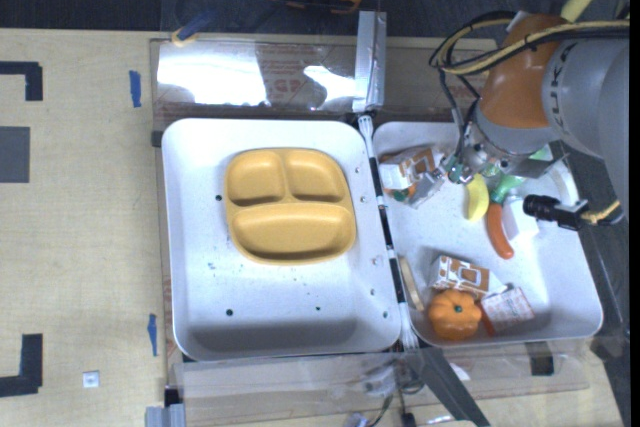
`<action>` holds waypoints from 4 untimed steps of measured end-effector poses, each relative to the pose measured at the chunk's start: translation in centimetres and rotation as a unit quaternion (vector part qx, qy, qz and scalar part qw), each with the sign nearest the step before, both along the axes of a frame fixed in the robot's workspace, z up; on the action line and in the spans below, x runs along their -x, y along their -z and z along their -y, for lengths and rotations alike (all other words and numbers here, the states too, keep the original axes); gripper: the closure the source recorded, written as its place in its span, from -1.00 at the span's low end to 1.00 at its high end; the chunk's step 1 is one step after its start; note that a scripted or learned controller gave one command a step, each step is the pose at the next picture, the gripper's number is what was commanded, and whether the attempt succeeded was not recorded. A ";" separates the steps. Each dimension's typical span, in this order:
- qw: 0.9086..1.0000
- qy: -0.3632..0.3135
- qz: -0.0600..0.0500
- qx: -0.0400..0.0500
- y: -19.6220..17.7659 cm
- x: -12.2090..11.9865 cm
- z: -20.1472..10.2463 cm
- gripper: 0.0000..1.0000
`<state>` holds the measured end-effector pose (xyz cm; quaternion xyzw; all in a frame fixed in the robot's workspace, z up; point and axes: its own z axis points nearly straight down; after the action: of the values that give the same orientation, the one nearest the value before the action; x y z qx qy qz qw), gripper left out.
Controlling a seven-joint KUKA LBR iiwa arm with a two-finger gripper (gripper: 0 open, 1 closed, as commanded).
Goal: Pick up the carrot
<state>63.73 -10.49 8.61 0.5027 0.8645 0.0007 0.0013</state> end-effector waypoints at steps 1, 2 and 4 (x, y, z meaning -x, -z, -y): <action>0.992 -0.128 0.002 0.001 -10.0 -3.1 -5.3 -1.00; 0.990 -0.138 0.000 0.000 -9.9 6.4 -3.8 -1.00; 0.972 -0.234 0.001 0.001 0.0 5.8 -0.2 -1.00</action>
<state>57.96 -10.29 8.56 0.2862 0.9582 0.0004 0.0020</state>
